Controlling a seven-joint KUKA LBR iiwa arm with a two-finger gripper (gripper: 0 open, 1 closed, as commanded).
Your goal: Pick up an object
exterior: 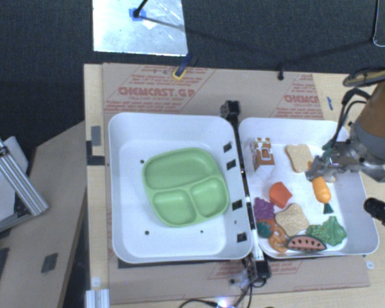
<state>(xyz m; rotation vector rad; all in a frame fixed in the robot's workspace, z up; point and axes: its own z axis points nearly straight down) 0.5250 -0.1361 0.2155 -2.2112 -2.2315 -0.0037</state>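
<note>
My gripper (323,167) hangs low over the right bin (353,239), at its right side. It sits between a pale bread slice (299,156) to its left and an orange carrot (321,189) just below it. The carrot's upper end lies right at the gripper's tip; whether they touch I cannot tell. An orange-red block (280,194) lies further left, near the middle of the bin.
The right bin also holds a brown-and-white waffle piece (262,153), purple grapes (264,208), a toast (291,219), a pretzel (277,239), a watermelon slice (306,242) and green leaves (330,231). A green divided plate (185,186) lies in the left bin (125,140).
</note>
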